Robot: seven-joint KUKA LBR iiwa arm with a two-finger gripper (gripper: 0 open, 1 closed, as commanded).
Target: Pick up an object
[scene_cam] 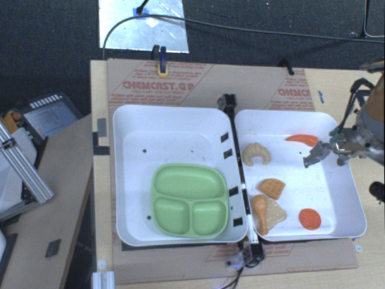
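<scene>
Camera view: end effector [314,156] above right bin [349,185], grip state unreadable. Approach step, I judge. Orange chili [301,139] lies just beside it, likeliest target; next calls for descent.

On the table [100,185], under two white bins side by side, a cardboard sheet [180,83] with red lettering, pinned at its far edge by a yellow clamp [161,63]. In the left bin [129,155], toward the near wall, a green three-compartment tray [189,197]. Just beside it, the right bin [344,185]. Beyond the cardboard, on dark floor [48,41], a shiny metal plate [144,17]. At far left, an aluminium profile [24,167] and a grey device [48,116].
</scene>
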